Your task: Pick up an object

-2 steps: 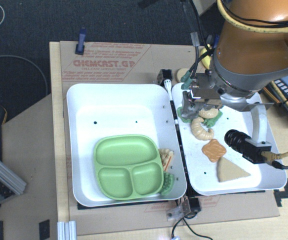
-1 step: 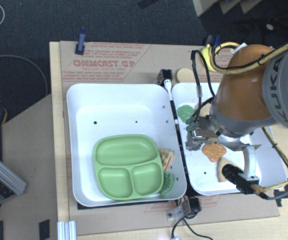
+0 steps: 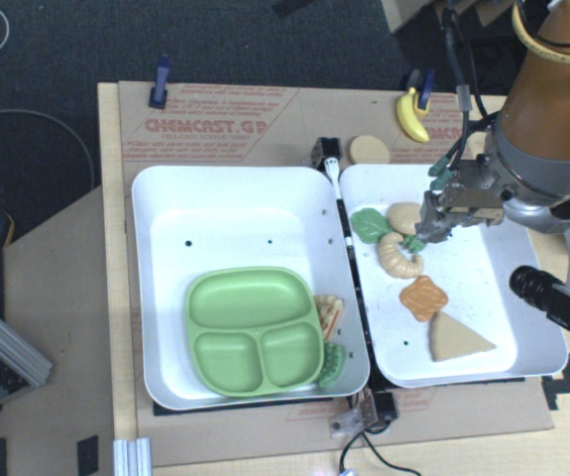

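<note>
Faintly, "CHEMCAST" (red print) on board [image 3: 210,125]; gripper [image 3: 431,228] nearby

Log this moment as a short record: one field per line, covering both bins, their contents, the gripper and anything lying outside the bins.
left bin: shallow white bin holding a green three-compartment plastic tray
beside tray: small tan and green pieces at its right edge, kind unclear
right bin: shallow white bin with a green leaf-shaped piece, a beige curled ridged piece, an orange lumpy piece and a tan wedge
gripper: two-finger gripper low over the curled piece
outside bins: yellow banana, tan round disc
</note>
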Robot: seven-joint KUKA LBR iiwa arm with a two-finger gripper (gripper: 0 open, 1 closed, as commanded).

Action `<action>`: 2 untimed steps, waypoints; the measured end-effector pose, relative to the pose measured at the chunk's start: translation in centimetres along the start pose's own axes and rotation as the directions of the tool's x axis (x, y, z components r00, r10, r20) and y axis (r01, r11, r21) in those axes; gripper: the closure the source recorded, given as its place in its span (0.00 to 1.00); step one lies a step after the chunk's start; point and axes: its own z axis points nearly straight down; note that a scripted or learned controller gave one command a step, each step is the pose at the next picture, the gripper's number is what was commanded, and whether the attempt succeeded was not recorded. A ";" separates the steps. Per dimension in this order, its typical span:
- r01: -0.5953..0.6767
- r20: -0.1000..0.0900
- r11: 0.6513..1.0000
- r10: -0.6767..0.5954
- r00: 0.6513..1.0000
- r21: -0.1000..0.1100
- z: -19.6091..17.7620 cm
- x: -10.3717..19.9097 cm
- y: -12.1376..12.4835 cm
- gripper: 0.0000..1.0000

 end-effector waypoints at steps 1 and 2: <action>0.003 -0.001 1.000 -0.003 1.000 0.023 4.6 3.1 0.0 1.00; 0.005 -0.002 1.000 -0.005 1.000 0.005 -4.6 5.7 0.0 1.00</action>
